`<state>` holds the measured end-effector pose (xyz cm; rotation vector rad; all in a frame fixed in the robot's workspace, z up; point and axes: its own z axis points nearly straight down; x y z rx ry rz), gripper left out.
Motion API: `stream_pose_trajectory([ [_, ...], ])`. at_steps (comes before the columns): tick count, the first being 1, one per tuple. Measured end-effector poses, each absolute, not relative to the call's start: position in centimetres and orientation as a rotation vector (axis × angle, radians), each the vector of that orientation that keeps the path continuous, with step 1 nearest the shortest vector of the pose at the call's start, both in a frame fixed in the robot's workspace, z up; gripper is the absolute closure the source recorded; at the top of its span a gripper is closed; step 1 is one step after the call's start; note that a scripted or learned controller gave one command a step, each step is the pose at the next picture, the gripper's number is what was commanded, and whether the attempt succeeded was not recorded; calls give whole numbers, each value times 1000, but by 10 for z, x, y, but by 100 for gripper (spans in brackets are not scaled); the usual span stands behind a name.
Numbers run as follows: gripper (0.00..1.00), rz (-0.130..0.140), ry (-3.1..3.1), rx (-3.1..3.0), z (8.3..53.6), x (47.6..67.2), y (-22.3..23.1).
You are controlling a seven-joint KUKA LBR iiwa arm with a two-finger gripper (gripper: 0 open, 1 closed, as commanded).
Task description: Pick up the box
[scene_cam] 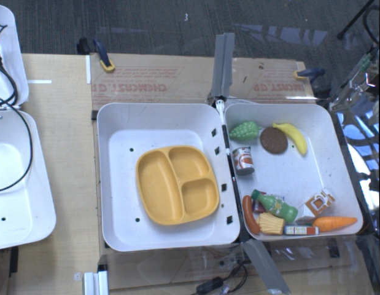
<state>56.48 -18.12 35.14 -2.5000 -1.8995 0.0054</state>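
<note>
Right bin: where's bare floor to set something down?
Free: middle of the right bin, between the can, cookie and banana above and the bottle and box below. Crowded: near edge, with hot dog, carrot and fries packed together.

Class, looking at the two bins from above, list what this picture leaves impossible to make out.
- Box, camera view: its printing is too small to read.
- Can: label text is blurred.
- Hot dog: partly covered by the green bottle and fries.
- Small tube: too small to identify.
</note>
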Motion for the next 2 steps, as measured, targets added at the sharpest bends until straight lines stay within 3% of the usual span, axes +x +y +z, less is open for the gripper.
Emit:
stream_pose_trajectory([
  [1, 0, 7, -1758, -2600, 250, 478, -151],
  [2, 0, 6, -1761, -2598, 158, 477, -93],
])
